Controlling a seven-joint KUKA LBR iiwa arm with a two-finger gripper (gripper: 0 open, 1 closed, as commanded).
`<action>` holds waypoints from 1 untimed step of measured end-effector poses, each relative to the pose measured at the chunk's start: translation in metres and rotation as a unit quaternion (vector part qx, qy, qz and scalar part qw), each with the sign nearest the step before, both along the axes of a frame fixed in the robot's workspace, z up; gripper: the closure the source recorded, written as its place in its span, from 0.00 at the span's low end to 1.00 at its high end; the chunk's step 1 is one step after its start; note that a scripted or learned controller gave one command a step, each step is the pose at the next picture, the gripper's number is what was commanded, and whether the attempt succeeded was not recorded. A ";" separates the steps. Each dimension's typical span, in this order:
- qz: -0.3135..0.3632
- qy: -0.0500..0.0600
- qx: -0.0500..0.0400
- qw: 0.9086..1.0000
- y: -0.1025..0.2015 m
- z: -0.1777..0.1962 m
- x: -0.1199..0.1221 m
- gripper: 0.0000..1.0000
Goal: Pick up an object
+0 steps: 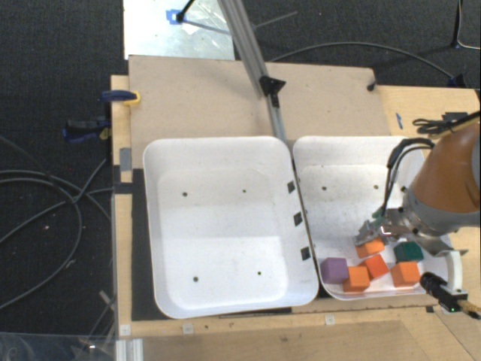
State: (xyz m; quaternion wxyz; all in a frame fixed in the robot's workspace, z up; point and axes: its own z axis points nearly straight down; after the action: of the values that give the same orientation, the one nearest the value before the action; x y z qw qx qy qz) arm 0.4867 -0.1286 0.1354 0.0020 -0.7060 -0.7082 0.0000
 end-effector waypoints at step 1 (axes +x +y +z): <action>0.006 -0.004 0.000 1.000 0.099 0.057 0.027 1.00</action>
State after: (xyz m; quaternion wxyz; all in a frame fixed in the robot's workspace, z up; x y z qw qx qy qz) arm 0.5137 -0.0292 0.1922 -0.0009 -0.7020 -0.7122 -0.0034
